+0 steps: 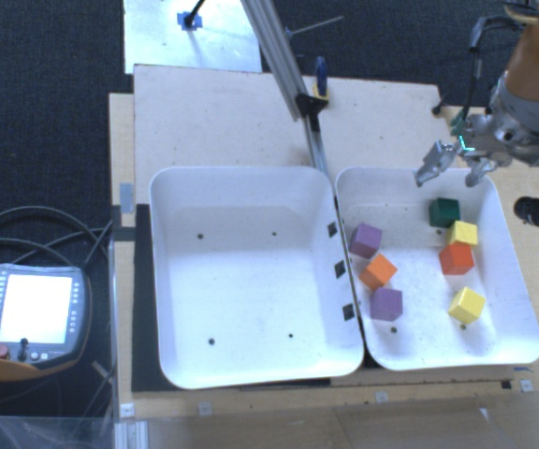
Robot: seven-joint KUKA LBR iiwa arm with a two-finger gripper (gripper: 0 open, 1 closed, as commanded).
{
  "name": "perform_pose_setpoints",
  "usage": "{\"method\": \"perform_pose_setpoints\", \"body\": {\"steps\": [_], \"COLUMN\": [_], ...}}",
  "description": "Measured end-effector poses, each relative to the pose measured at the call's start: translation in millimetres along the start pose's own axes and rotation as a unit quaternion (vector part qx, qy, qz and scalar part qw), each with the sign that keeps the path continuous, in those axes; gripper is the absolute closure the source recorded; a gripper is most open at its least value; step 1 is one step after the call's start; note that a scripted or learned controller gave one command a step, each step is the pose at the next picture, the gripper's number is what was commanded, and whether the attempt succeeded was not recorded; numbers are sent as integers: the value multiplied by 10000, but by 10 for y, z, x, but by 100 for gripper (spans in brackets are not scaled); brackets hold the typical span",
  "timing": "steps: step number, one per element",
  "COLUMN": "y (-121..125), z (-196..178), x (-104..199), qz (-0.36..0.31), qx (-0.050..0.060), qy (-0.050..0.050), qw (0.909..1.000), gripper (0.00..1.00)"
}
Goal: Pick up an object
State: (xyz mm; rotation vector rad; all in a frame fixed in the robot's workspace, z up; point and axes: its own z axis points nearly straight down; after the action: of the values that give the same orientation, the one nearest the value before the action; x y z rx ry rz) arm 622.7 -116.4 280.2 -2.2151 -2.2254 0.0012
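Observation:
My gripper (456, 167) hangs open over the back edge of the right bin (419, 354), with nothing between its fingers. Just below it in that bin lies a dark green cube (444, 211). Near the green one are a yellow cube (463, 233) and a red cube (456, 258). Another yellow cube (467, 304) lies toward the front right. On the bin's left side sit a purple cube (366, 239), an orange cube (378, 271) and a second purple cube (386, 303).
The left bin (171, 251) stands beside the right one, their rims touching in the middle. A slanted metal pole (279, 50) crosses the back of the bench. A teach pendant (31, 321) lies on the floor at the left.

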Motion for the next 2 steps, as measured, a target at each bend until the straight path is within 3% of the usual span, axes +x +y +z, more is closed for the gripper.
{"method": "perform_pose_setpoints", "body": {"steps": [1, 2], "y": [6, -59], "z": [-21, 417], "x": [1, 21], "qz": [-2, 12], "qx": [-19, 2], "qy": [-3, -3], "qw": [10000, 10000], "gripper": [0, 0]}}
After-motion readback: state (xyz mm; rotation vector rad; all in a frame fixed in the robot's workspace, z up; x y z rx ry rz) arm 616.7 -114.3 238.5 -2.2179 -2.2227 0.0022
